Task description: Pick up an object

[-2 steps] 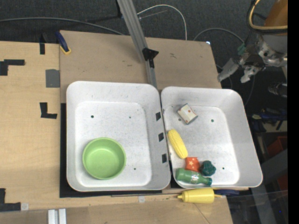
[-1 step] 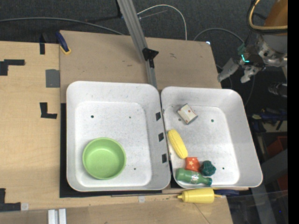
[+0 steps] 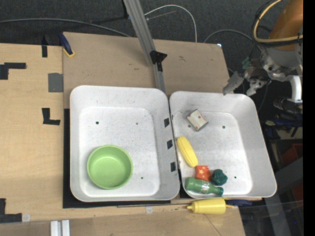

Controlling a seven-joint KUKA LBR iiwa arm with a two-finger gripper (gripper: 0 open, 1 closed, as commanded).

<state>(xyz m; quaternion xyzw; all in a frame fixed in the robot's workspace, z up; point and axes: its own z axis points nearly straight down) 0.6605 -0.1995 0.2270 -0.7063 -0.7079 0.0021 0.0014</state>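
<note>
While looking down at the slant, find gripper [image 3: 242, 86] at far right corner of right bin [image 3: 258, 132], just at the outer rim. Reads as released: two dark fingers [image 3: 230, 87] splayed apart, with nothing between them. Note grey wrist and orange band behind it, toward upper right.

Log candidate objects, all well apart from the gripper:
- Small grey-and-tan block [image 3: 197, 119] lying tilted on floor of right bin, far half, nearest to the gripper of the lot.
- Yellow corn cob [image 3: 187, 151] lengthwise along left wall of right bin, near the middle.
- Small orange-red piece [image 3: 202, 172] just below the cob's near end, touching or almost touching dark green lump [image 3: 219, 177] to its right; cannot tell which.
- Green bottle-shaped item [image 3: 203, 186] on its side against near wall of right bin, directly under the orange-red piece and the lump.
- Yellow bottle-shaped item [image 3: 208, 206] on its side outside the bins, on bench edge just in front of right bin.

Record left bin [image 3: 78, 98] touching right bin along the shared middle edge. Contains green bowl [image 3: 110, 166], upright, in near left quarter.

Also note slanted metal pole [image 3: 142, 28] running from top of view down to the gap between the bins' far corners, and blue-and-yellow clamp [image 3: 66, 44] on far left corner of brown board [image 3: 197, 63] under the bins.
</note>
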